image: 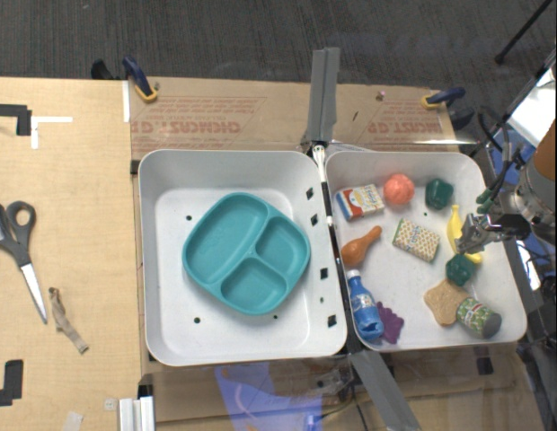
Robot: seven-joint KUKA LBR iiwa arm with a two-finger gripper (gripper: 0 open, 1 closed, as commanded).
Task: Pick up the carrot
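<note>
One carrot: the orange carrot point(360, 244) lies in the right bin point(505, 281), on its left side, tilted, with the thin end up to the right.
Carrot and fingers: well apart; the carrot is far to the left of the gripper point(477, 233) and a little lower.
Fingers: they sit over the right side of the bin, beside the yellow banana point(455, 224). I cannot tell how far open they are or if they hold anything.
Between carrot and fingers: a checked cracker box point(416, 239).
Just below the fingers: a dark green toy point(460, 269), then a toast slice point(445, 301) and a small can point(479, 315).
Near the carrot: a blue bottle point(361, 303) below it, a small red and white box point(360, 201) above it.
Up from the fingers: a pink ball point(399, 189) and a green pepper point(438, 193).
Left bin point(162, 268): a teal plate point(247, 253) with three parts.
</note>
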